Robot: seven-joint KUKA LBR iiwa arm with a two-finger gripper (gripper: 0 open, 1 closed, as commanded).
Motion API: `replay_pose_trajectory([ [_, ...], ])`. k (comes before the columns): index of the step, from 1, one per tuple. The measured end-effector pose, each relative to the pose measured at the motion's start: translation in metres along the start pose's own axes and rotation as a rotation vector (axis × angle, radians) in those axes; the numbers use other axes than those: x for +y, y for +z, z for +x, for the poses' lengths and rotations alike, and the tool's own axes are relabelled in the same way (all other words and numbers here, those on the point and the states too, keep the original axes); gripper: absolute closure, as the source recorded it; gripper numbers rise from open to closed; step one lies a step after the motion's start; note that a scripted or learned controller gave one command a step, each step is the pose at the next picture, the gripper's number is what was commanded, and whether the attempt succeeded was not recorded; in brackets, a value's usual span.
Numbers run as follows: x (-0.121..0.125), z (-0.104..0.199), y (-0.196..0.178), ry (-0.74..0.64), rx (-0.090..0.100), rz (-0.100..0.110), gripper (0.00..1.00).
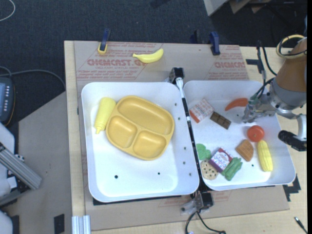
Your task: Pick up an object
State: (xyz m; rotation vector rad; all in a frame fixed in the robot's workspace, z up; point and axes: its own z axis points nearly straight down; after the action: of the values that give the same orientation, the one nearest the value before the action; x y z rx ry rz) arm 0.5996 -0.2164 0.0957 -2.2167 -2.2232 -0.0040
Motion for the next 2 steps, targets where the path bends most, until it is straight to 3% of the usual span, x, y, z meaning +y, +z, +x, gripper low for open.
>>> replay_pose_trajectory([
  [2,-0.01,0.004,-0.098,0.002,-0.006,-0.006,1.0],
])
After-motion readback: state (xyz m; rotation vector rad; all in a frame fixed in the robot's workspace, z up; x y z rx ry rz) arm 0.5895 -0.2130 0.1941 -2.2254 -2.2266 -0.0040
